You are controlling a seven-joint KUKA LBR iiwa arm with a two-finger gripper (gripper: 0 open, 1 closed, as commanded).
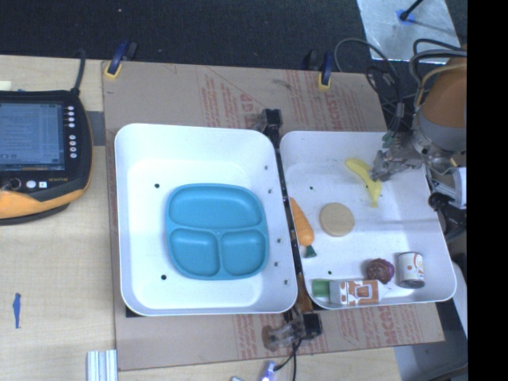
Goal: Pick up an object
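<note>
The end effector (pixel 386 165) hangs low over the far part of the right bin (pixel 440 221), its tip just at the upper end of the banana (pixel 363 178). Whether it is released or clenched cannot be told from here — the tip is too small and dark against the bin wall.

Taking the banana as landmark: it lies slantwise on the bin floor, its far end by the end effector. Nearer the camera and a little to the left lies a round tan disc (pixel 337 219), apart from it. Further left, against the wall shared with the left bin (pixel 131 236), lies a carrot (pixel 301 225). Along the near rim, well apart from the banana, sit a flat box (pixel 347 292), a dark purple lump (pixel 380 271) and a small can (pixel 410 269). A blue divided plate (pixel 216 230) sits in the left bin.

The banana looks like a light toy, probably stiff and smooth, so it may slip or roll. The likeliest hold is across its narrow width near the middle of the curve — not at the tapering end, where it could squirt out.
</note>
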